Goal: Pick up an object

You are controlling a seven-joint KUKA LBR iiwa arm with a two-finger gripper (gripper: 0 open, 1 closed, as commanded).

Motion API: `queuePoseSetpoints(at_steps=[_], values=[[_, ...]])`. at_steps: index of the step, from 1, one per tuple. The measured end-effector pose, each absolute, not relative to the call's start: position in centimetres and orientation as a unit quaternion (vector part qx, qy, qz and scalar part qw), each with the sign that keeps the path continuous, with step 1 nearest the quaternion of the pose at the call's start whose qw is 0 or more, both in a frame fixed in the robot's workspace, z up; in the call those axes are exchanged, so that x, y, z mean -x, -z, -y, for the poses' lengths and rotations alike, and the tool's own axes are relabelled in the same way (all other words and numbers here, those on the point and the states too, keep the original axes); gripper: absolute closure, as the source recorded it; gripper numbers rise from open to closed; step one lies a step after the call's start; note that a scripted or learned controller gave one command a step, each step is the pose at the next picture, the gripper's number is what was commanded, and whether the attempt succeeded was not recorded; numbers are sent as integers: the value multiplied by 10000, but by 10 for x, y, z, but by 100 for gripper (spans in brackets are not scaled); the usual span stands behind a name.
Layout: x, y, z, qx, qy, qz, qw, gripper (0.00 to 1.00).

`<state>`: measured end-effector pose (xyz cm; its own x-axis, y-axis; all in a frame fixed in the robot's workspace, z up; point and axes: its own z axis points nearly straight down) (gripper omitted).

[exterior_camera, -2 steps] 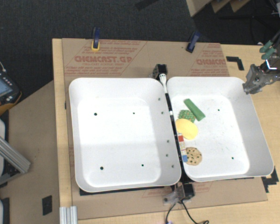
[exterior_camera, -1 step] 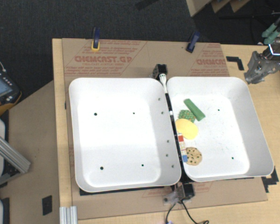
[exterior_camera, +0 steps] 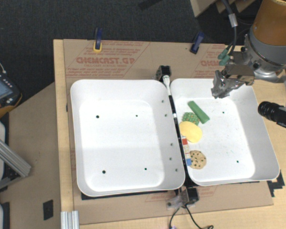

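The arm [exterior_camera: 271, 27] is cut off by the top and right edges, so only its orange band and grey wrist show. The gripper [exterior_camera: 221, 90] is small and dark against the right bin [exterior_camera: 257, 171] — whether its fingers are spread or closed cannot be told. A small red, white and blue item [exterior_camera: 185, 147] lies partly under the yellow object [exterior_camera: 191, 131], by the bin's left wall — too small to identify. A black device [exterior_camera: 275, 113] runs off the right edge, and a blue-screened device [exterior_camera: 0, 90] is cropped at the left edge.
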<state>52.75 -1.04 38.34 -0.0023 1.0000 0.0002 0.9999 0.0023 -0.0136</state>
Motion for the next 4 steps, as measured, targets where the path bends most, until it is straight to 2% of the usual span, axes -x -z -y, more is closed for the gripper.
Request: queuePoseSetpoints(at_steps=[1,2,3,4], values=[[-477,-379,-14,7060,-14,7082,23,100],[-480,-414,-57,7053,23,7089,-12,100],[-480,-423,-54,7068,15,7074,-15,100],[-479,-424,-103,7052,13,7090,-4,100]])
